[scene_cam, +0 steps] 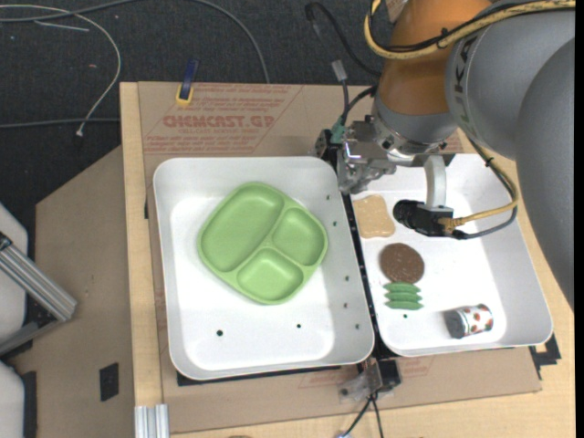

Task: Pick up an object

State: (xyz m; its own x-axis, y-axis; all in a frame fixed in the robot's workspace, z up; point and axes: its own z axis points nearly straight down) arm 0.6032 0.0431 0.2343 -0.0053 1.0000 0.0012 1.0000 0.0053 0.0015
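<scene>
The gripper [354,170] is seen low over the far end of the ridge where the two bins meet, at the far-left corner of the right bin [516,276]. Whether it is clenched or released cannot be told, as its tip is masked by the wrist hardware, and nothing is seen held in it. Just beside the gripper, on its near side and a little to the right, a flat tan slab [371,215] is laid on the bin floor, apparently apart from the tip, though contact cannot be ruled out. Nearer the camera than the slab, approx. in one line, a brown round disc [401,264] and then a green ridged piece [403,297] are found, the two just beside each other. A small white can w/ red spots [469,320] is tipped on its side near the front-right corner — well apart from the gripper. To the gripper's left and nearer the camera, a green divided plate [265,242] w/ three compartments is set flat in the left bin [182,322], turned at an angle to the bin walls. Both bins are borne on a cardboard sheet [219,117].
</scene>
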